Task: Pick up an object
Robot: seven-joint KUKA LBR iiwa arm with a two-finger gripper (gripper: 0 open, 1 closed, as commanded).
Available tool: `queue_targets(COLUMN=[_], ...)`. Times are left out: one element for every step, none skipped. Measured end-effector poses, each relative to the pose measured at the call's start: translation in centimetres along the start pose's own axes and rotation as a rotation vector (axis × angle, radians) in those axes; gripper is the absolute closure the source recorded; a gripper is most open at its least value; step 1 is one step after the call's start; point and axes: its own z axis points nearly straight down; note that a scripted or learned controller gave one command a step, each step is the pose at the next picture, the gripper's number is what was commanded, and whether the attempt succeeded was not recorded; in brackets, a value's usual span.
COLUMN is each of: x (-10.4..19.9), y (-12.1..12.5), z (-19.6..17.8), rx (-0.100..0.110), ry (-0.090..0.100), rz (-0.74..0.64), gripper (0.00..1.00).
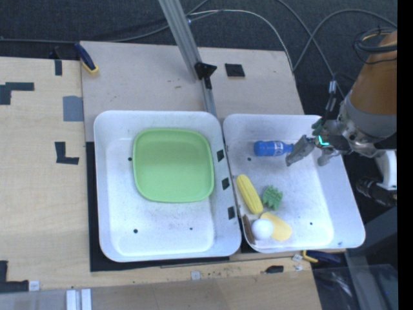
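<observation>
Pincer (311, 154) hangs over the upper right part of the right bin (335, 231), fingers spread apart, nothing between them. Blue bottle (272, 148) lies on its side just left of the near finger; contact cannot be judged. Lower in the same bin: yellow corn cob (249, 194), green leafy toy (272, 197), white ball (262, 228) against a yellow piece (280, 227). Left bin (110, 192) carries a green plate (173, 165). Both bins sit on the desk (39, 173).
</observation>
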Motion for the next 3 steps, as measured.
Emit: queue_targets(x=[0.0, -0.9, -1.0], y=[0.0, -0.2, 0.0], z=[0.0, 4.9, 9.2], rx=[0.000, 0.004, 0.004], ry=[0.000, 0.000, 0.000], rz=[0.000, 0.001, 0.000], gripper=[0.00, 0.00, 0.00])
